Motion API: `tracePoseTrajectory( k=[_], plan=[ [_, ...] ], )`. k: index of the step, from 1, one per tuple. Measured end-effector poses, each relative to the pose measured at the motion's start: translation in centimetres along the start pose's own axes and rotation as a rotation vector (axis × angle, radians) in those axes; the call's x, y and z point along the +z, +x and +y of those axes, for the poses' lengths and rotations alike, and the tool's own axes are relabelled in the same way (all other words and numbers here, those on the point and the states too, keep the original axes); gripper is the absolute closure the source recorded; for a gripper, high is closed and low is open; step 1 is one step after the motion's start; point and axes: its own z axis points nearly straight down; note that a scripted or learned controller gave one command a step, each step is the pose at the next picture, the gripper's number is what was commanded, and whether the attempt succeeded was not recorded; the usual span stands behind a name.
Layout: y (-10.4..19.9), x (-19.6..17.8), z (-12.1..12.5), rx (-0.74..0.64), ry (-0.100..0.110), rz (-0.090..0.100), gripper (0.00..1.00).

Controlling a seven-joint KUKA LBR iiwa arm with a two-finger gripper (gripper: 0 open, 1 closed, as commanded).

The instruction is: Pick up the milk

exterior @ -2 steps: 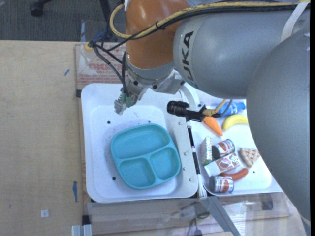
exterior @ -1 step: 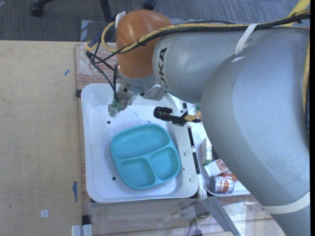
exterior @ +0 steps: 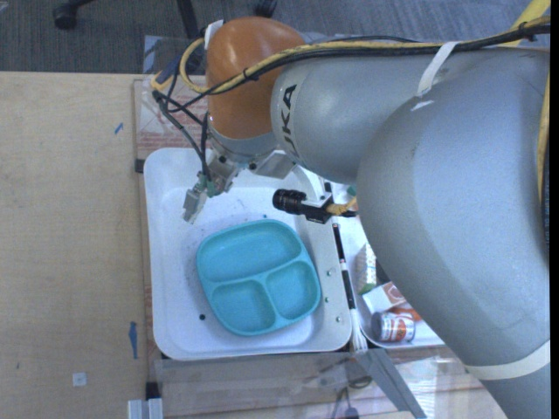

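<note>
My gripper (exterior: 193, 201) hangs over the far left part of the left white bin (exterior: 166, 260), just beyond the upper left rim of a blue divided plate (exterior: 258, 276). I see nothing held in it. In the right bin, a white carton corner with an orange mark (exterior: 383, 297) pokes out from under the arm; it may be the milk, and most of it is hidden. The gripper is far to the left of that carton.
A red and white can (exterior: 393, 327) lies on its side in the right bin next to the carton. The big grey arm (exterior: 454, 190) covers most of the right bin. A black cylinder on the wrist (exterior: 291, 202) sticks out over the bins' divide. The tan bench top (exterior: 70, 234) lies to the left.
</note>
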Motion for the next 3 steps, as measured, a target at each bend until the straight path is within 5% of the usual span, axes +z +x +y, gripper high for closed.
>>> tracePoseTrajectory(
  k=[1,2,3],
  plan=[
    [-2.8,5.3,-1.6,0.438,-0.006,-0.001,0.0],
    [-2.8,4.1,-1.3,0.435,-0.011,-0.001,1.0],
    [-10.3,-6.3,-9.6,0.189,-0.003,-0.003,1.0]
  ],
)
